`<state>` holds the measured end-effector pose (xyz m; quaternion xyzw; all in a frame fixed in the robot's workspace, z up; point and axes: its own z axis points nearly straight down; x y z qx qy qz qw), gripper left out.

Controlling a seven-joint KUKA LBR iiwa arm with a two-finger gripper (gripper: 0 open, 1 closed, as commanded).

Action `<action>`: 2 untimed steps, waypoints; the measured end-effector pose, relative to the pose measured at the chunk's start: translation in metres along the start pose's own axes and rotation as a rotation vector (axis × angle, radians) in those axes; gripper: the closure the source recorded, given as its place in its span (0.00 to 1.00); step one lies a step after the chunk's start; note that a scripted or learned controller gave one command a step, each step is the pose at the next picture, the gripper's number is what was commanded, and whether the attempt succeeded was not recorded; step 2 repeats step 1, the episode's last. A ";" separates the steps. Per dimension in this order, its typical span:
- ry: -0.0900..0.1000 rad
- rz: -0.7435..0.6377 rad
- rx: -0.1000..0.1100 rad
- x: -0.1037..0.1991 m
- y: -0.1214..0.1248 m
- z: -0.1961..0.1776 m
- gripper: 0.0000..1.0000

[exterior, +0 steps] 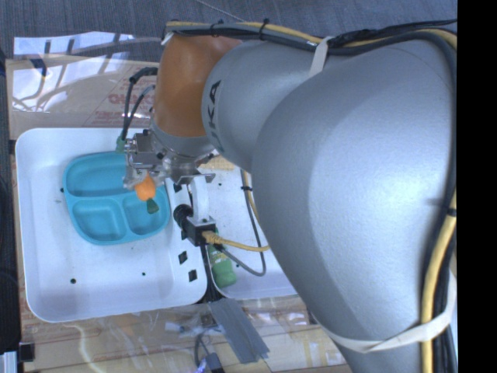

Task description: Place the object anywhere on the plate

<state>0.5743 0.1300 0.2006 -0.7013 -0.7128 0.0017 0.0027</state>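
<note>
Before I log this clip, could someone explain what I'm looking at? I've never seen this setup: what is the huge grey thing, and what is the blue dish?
One camera looks down at a slant on a bench with two shallow white bins side by side. The big grey shape is a robot arm reaching in from the right, so close that it hides much of the right bin. Its orange band sits just above the wrist. At its tip is a gripper, over the right edge of a blue divided plate in the left bin. A small orange object sits right at the gripper's tip; whether it is gripped is unclear. Something green lies in the right bin.
</note>
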 end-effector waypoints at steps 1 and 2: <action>-0.002 0.005 0.000 -0.003 0.000 0.000 0.00; -0.002 0.005 0.000 -0.003 0.000 0.000 0.00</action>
